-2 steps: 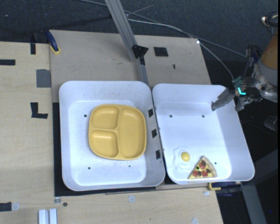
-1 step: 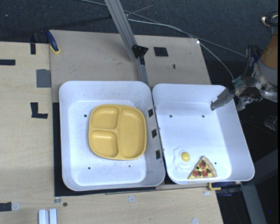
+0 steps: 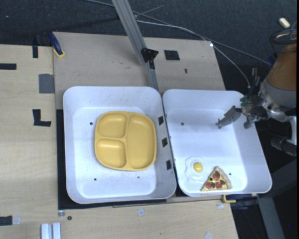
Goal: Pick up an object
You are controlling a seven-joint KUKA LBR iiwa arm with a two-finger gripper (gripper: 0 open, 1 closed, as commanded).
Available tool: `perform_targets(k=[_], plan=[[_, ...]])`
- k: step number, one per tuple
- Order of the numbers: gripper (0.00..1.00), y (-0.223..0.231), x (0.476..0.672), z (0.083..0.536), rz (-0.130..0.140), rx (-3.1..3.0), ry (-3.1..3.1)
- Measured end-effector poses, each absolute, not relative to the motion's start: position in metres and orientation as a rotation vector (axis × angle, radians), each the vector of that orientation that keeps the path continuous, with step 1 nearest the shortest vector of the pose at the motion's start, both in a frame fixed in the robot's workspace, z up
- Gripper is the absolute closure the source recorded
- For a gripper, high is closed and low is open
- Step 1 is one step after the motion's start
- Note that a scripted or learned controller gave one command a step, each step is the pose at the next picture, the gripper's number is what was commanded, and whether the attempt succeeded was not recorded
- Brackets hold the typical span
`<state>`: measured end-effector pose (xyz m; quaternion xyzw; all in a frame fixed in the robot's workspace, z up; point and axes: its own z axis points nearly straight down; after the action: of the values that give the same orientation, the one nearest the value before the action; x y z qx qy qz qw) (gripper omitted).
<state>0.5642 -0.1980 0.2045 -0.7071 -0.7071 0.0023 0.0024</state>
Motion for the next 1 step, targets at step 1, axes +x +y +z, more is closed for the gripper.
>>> perform_targets(k=[1], plan=[[0.00,-0.2042,0.5643,0.1581,0.006,-2.218,-2.219]])
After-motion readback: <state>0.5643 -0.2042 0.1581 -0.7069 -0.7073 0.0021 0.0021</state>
